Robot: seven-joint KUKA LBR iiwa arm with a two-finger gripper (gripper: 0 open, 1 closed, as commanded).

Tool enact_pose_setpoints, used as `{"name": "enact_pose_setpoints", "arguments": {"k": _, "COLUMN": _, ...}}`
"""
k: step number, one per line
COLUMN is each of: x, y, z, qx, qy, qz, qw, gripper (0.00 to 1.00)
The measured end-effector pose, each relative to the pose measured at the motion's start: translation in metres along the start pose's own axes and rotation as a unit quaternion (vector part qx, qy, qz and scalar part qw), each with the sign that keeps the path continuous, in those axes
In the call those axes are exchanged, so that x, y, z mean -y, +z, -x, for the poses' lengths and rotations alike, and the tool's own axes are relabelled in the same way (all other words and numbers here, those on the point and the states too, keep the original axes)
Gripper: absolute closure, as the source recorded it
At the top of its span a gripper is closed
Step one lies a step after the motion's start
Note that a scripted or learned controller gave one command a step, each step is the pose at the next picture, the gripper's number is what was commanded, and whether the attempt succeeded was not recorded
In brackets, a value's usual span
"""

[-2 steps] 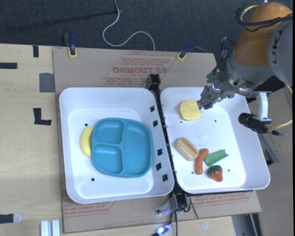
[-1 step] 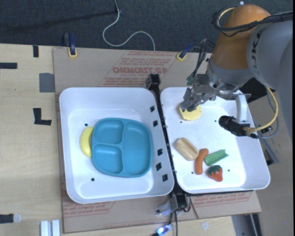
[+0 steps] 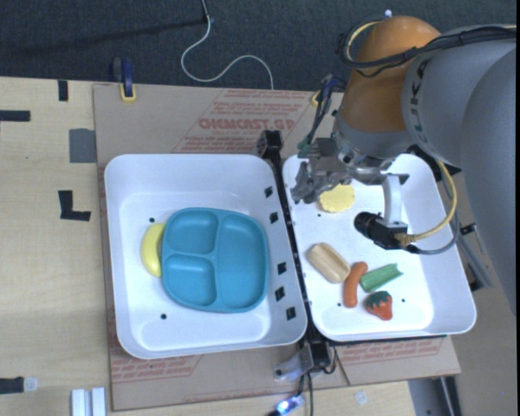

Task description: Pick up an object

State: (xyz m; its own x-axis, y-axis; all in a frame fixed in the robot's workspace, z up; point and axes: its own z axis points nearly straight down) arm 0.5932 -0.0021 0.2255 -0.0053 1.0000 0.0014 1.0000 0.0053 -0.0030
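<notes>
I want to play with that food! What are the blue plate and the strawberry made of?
The blue plate looks like smooth matte plastic: one even colour, moulded compartments. The strawberry seems to be toy plastic too, going by its flat red, though it is too small to be sure.

You see a blue tray (image 3: 215,259) in the white left bin (image 3: 121,180); beside that tray, a yellow piece (image 3: 151,250).

Pale wooden worktop (image 3: 35,258) carries black tape marks; a cardboard sheet (image 3: 217,120) lies on it, dark carpet (image 3: 95,16) and a white cable (image 3: 221,63) beyond.
</notes>
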Motion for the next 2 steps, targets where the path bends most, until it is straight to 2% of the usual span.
{"name": "enact_pose_setpoints", "arguments": {"k": 2, "x": 0.029, "y": 0.016, "z": -0.099, "qx": 0.000, "qy": 0.000, "qz": -0.001, "qw": 1.0000, "gripper": 1.00}}
